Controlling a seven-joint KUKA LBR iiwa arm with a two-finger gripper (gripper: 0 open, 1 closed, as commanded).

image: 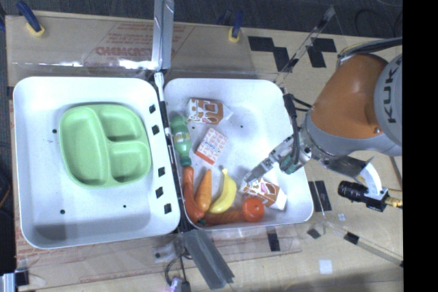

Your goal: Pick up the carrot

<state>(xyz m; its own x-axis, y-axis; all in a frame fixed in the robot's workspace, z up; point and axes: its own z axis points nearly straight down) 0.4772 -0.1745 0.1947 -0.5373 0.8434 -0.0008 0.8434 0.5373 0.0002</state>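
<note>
A: One carrot (203,189), orange, lying in the near-left corner of the right bin (236,87), just beside its left wall.

B: Neighbours?

A: Banana (225,192) touching on its right; a second orange-red piece (188,188) on its left against the wall; tomato (252,209) and a small carton (267,193) further right. Green bottle (181,138) beyond, on the far side.

B: Gripper?

A: Gripper (263,169) low over the bin, right of the carrot, well apart; whether it is open or closed I cannot tell. Nothing seen held.

B: Approach?

A: Likely best from above, closing across the carrot's width. Open room lies mid-bin; wall and banana crowd both flanks. Left bin (27,167) holds a green tray (106,143); counter (205,34) around.
</note>
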